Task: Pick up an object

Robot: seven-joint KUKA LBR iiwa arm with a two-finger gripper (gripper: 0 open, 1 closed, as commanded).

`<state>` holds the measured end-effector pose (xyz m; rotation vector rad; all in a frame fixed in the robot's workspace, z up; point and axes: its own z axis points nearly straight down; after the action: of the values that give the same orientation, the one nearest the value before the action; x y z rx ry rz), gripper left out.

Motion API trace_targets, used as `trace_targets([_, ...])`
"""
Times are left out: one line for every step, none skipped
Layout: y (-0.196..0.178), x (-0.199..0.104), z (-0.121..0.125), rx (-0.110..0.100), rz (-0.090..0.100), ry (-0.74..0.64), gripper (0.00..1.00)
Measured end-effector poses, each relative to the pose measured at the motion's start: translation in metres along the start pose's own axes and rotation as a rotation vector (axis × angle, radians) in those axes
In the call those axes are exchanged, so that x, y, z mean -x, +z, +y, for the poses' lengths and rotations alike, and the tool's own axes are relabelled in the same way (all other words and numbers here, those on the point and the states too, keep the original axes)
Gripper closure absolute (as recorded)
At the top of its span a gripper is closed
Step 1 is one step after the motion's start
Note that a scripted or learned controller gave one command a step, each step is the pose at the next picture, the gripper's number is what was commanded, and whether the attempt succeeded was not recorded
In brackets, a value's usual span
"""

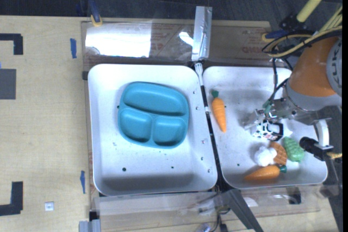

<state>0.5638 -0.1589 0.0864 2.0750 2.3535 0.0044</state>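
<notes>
The left bin (103, 165) carries a blue divided plate (154, 114) at its middle, with bare white floor along its near edge and corners. In the right bin (239, 163), a carrot (218, 110) lies near the left wall with open floor beside it. The gripper (270, 127) hangs over a small black-and-white thing (266, 129); a second carrot (262, 173), a white ball (265, 156) and green and orange bits crowd the near right corner, hard to tell apart.
</notes>
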Motion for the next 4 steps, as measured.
trace_targets([-0.011,0.001,0.003,0.005,0.0,0.002,1.0])
trace_targets([-0.1,-0.103,0.057,0.002,0.001,-0.205,1.0])
trace_targets([-0.151,-0.119,0.063,0.002,0.0,-0.207,1.0])
trace_targets([-0.148,-0.119,0.062,-0.003,0.001,-0.207,0.0])
